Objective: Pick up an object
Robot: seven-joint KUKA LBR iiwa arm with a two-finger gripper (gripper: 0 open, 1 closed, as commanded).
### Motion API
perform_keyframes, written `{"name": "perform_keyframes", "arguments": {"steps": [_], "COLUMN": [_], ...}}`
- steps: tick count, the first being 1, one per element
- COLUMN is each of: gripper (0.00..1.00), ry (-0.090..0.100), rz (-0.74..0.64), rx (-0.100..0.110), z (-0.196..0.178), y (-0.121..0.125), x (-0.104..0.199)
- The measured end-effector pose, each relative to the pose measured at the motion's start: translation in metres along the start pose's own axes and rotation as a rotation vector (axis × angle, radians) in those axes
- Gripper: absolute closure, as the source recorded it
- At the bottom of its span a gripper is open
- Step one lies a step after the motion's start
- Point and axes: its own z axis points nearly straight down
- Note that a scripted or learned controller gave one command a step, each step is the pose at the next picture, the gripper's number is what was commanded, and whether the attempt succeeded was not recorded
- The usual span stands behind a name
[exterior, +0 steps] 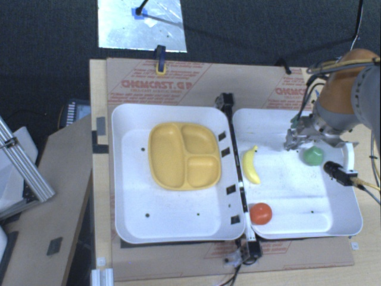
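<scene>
Approach step: gripper [296, 139], finger state indeterminate, hangs beside the green ball [312, 155] in the right bin [297, 222]. Next move requires centring over it.

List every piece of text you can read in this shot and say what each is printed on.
"CHEMCAST GS": red print on the brown sheet under the two white bins, at its upper left; the last letters are uncertain.
A second red print of the same kind at the sheet's upper right, by the arm: too blurred to read.
Faint red print along the sheet's bottom edge: unreadable.
</scene>
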Motion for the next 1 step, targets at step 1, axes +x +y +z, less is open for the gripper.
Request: {"name": "perform_keyframes", "arguments": {"steps": [1], "gripper": [1.00], "ry": [-0.001], "rz": [0.000], "rx": [-0.004], "z": [-0.0637], "y": [0.0041], "x": [-0.0063]}}
